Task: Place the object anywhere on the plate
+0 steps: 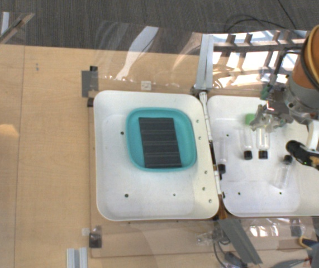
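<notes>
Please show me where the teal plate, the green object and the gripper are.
teal plate [132, 141], camera view, its left rim.
green object [250, 118], camera view, its middle.
gripper [256, 152], camera view, midway between its fingertips.

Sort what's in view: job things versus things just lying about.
Job: plate, dark slab on it, open claw.
Lying about: green bit by the claw, left bin, right bin.

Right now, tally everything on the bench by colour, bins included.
White: 2, the left bin and the right bin
Teal: 1 plate
Dark grey: 1 ribbed slab on the plate
Green: 1 small object in the right bin
Total: 5
</notes>
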Controlling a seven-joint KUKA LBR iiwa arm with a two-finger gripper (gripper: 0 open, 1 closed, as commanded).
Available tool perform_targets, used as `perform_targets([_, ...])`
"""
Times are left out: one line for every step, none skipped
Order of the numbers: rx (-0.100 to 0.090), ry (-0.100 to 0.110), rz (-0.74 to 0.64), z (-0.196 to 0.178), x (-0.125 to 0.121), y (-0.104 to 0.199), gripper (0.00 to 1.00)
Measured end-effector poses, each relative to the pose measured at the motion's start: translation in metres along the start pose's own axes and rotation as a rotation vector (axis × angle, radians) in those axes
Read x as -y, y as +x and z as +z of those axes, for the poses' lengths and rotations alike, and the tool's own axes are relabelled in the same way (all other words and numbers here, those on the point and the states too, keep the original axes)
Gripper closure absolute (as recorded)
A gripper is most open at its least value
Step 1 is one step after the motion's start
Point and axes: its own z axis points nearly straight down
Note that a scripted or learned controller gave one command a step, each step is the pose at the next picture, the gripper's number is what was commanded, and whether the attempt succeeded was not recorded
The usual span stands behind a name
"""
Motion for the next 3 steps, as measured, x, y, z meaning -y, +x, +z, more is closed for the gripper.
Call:
perform_targets([-0.001, 0.002, -0.065, 0.032, 0.029, 0.067, 1.00])
perform_targets([-0.002, 0.002, -0.293, 0.031, 0.069, 0.126, 1.00])
perform_targets([-0.002, 0.002, -0.292, 0.031, 0.069, 0.126, 0.00])
